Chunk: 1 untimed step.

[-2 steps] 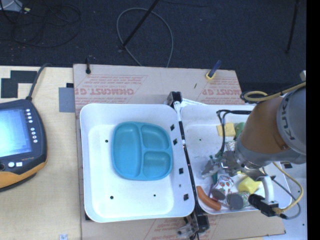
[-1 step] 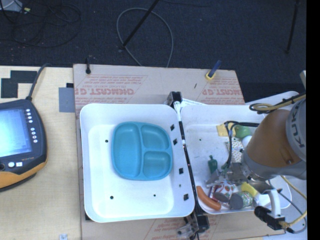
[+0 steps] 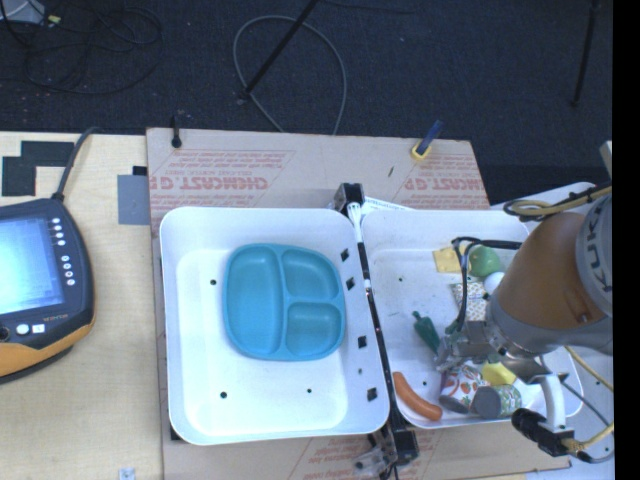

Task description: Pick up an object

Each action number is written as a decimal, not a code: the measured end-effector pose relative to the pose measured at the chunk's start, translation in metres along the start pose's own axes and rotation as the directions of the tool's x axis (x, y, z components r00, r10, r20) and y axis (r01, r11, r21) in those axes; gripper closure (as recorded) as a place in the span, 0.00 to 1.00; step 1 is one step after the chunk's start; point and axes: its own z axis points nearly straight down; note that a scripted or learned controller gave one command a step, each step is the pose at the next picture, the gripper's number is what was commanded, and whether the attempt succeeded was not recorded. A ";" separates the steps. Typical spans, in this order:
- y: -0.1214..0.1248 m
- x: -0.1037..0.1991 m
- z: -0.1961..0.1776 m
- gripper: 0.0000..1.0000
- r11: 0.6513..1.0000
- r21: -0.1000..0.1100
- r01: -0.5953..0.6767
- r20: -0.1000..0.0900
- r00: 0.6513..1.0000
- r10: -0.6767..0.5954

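In the right bin (image 3: 400, 230): the arm (image 3: 555, 278) reaches down over a cluster of small items, with the gripper (image 3: 468, 353) low among them. Whether it is open or closed, or has hold of anything, cannot be told. Items around it: a dark green piece (image 3: 426, 330) just left; a sausage (image 3: 416, 396) near the front wall; a patterned can (image 3: 460, 388) and a grey cylinder (image 3: 487, 402) below; a yellow block (image 3: 498, 373) beside the wrist; a green ball (image 3: 485, 260) and a yellow card (image 3: 446, 260) toward the back. In the left bin (image 3: 190, 368): one blue divided plate (image 3: 284, 301), lying flat. On the bench, far left: a pendant (image 3: 40, 283).
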 end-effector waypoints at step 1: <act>0.000 0.000 0.000 0.00 1.000 0.000 0.000 0.000 1.000 0.000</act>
